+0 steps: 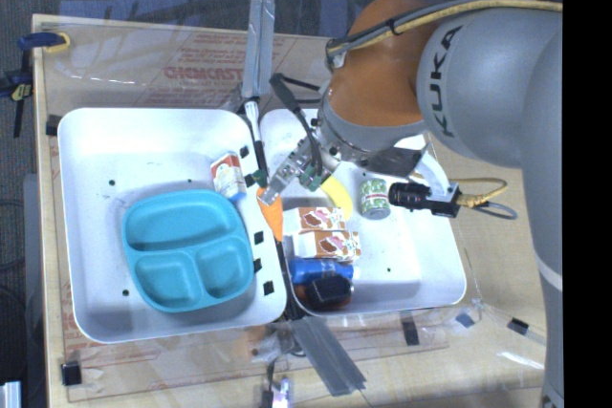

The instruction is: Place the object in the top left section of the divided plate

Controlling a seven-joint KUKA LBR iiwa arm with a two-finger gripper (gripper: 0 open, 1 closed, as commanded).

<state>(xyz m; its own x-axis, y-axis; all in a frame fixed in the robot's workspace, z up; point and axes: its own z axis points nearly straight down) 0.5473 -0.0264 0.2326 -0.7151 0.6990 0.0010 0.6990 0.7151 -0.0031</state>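
Object for this task is unclear to me: I see several candidates in the right bin (440, 277), all at about three o'clock from the divided plate (186, 248). That turquoise plate lies in the left bin (86, 205), toward its six o'clock side, with one long section and two smaller ones. A small red-and-white carton (227, 175) rests in the left bin just beside the plate's one o'clock rim. In the right bin I make out a brown-and-white snack packet (325, 232), a blue pouch (318, 270) at its six o'clock, a dark item (330, 294) beyond that, a yellow piece (336, 194), and a green-labelled can (375, 198) at the packet's two o'clock. My gripper (287, 175) hangs over the divider between the bins; whether it grips anything, I cannot tell.
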